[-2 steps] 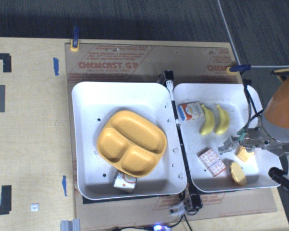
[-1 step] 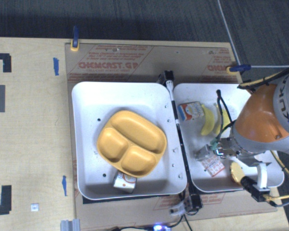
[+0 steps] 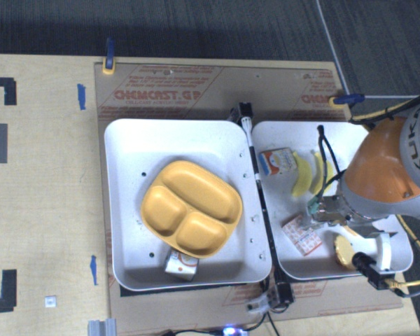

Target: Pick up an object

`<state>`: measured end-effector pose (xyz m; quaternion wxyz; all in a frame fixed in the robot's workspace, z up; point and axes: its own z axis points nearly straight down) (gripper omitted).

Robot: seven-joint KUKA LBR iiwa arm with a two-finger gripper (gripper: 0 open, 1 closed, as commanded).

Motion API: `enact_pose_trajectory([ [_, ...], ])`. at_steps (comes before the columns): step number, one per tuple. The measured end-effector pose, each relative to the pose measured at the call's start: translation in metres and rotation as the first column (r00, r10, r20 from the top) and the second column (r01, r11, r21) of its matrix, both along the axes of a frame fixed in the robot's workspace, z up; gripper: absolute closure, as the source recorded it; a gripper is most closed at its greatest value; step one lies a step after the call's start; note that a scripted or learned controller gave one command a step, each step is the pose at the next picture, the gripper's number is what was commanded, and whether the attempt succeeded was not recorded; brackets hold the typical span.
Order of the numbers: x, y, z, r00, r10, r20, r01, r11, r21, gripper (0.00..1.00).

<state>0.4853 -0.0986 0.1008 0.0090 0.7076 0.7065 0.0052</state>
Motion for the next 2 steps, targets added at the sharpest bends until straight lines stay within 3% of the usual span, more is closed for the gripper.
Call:
enact_pose_trajectory([
  [1,0.0,0.0,0.0,1.0,0.0,0.0,0.0,1.0,-0.001,0.0],
  [2,-0.001,0.002,-0.011,1.0,0.001,-0.004,-0.001,1.0,0.005,0.0],
])
